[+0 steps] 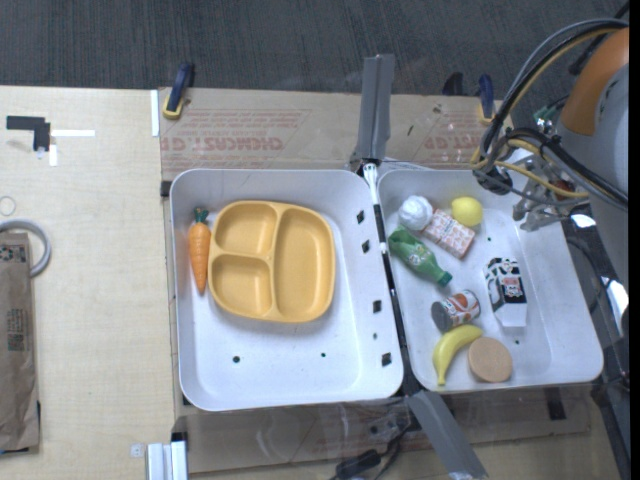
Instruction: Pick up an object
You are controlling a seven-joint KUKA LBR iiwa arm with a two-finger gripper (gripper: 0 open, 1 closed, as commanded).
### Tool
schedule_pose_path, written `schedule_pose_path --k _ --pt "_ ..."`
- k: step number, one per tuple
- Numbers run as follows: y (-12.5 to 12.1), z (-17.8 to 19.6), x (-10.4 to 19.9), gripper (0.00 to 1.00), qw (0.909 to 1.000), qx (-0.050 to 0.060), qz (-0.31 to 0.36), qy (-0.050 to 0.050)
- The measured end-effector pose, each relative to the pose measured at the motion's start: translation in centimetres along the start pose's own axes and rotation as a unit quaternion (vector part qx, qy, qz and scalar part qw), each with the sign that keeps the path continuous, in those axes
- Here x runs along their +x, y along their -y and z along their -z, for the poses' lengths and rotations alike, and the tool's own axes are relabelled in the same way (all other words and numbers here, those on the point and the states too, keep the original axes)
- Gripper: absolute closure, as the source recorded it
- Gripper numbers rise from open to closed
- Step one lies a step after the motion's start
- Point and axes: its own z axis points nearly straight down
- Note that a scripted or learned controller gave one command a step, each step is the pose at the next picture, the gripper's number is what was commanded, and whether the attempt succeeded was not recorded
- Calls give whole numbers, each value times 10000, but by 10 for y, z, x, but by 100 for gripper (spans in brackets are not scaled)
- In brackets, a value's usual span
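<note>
We're at the approach stage, nothing lifted yet. The arm (600, 98) sits up at the right edge over the right bin's (580, 368) far corner, cables looped in front of it; the gripper (540, 208) is roughly at the metal bits near that bin's upper right rim, and we can't tell its state from this angle.

To do this well, we'd pick something w/ free space around it. Our judgement: the lemon (466, 209) or the milk carton (507, 290) look easiest, each standing fairly apart from its neighbours. Come straight down, centre on the item, avoid the bin wall.

Right bin contents: white ball (415, 210) near the top left, pink box (447, 234) just beside it, lemon right of that. Green bottle (419, 258) lies tilted below them. Small can (456, 310) on its side mid-bin, milk carton to its right. Banana (452, 350) and a tan round disc (490, 359) sit close together at the near edge, maybe touching.

Left bin (200, 368): yellow divided plate (273, 260), compartments bare, w/ a carrot (200, 252) lying just beside its left rim.
</note>
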Motion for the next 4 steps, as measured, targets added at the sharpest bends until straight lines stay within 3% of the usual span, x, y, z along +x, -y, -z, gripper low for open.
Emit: schedule_pose_path --k 1,2,3,4 --pt "1 0 0 0 10000 1 3 4" --pt "15 10 -88 0 9991 8 415 7" --pt "14 -17 -149 0 9884 29 1518 -45" --pt "8 55 -109 0 10000 3 -2 6"
